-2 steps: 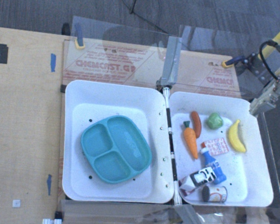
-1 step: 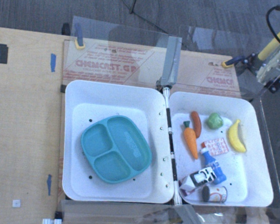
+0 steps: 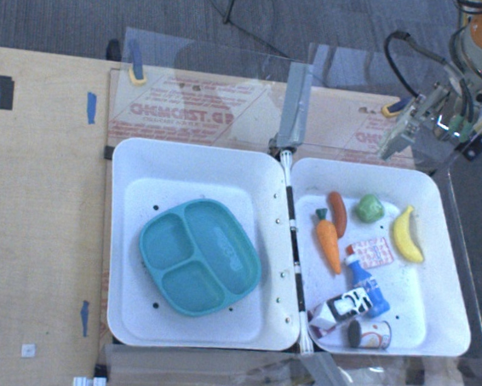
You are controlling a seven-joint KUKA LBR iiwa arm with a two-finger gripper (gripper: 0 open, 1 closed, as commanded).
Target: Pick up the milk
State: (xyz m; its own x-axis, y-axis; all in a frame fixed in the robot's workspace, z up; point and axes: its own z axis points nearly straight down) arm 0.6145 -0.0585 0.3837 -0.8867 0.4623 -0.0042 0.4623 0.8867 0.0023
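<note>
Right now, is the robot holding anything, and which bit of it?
Nothing is held. The end effector hangs above the far edge of the right white bin, apart from the black-and-white milk carton with blue top lying near that bin's front.

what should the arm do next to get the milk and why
Probably carry the gripper toward the view's bottom until it is over the milk. It hangs beyond the right bin's far edge, while the milk lies near the front, beside a carrot.

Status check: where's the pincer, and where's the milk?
Pincer above right bin's far rim, holding nothing. Milk lying in right bin, near front, untouched. Cup and small bottle crowd it.
</note>
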